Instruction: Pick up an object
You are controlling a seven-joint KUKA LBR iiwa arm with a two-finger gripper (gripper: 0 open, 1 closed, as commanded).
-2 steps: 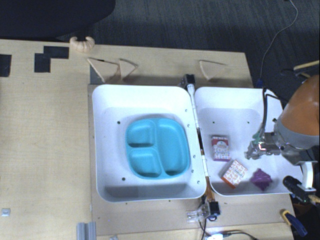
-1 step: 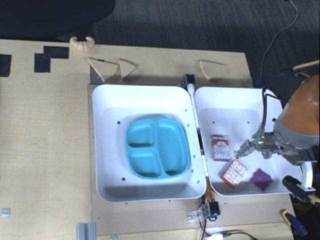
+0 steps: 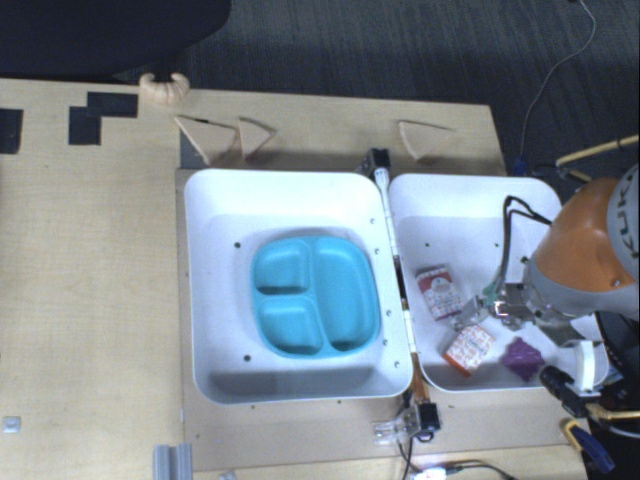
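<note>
Jaws (image 3: pixel 478 313) hover just above a small packet (image 3: pixel 469 347), aperture unclear.

Two bins are sitting side by side on the bench (image 3: pixel 90 268), the left bin (image 3: pixel 215 298) filling the middle of the frame and the right bin (image 3: pixel 440 203) lying toward the right edge. A divided tray (image 3: pixel 315 293) is resting in the centre of the left bin, while in the right bin one packet (image 3: pixel 438 291) is lying above another packet (image 3: pixel 469 348), with a small lump (image 3: pixel 522 358) just right of the lower one. The arm (image 3: pixel 590 248) is reaching in from the right edge, its gripper (image 3: pixel 480 310) hanging between the two packets.
</note>
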